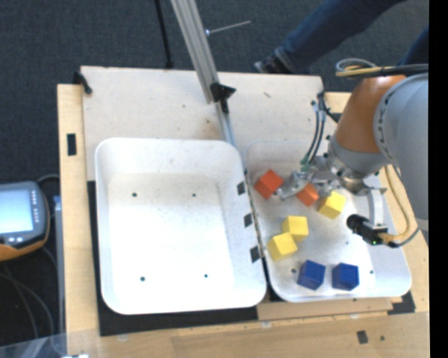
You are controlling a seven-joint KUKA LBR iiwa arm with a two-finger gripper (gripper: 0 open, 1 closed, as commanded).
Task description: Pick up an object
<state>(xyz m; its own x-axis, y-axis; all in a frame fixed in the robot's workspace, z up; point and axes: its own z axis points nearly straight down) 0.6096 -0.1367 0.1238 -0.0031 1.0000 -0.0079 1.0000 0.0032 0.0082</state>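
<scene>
Jaws (pixel 302 189) sit low over small orange cube (pixel 308 195), centre-right of frame, apparently lined up for a grasp. Jaw state: cannot tell.

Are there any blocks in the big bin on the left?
No. All the coloured blocks, such as the blue block, lie in the right bin.

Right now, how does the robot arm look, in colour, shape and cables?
The arm is a thick, rounded grey body with an orange band above the wrist. Thin cables run down beside it to the gripper, a small metallic grey part. A black piece with a yellowish cable hangs nearby.
</scene>
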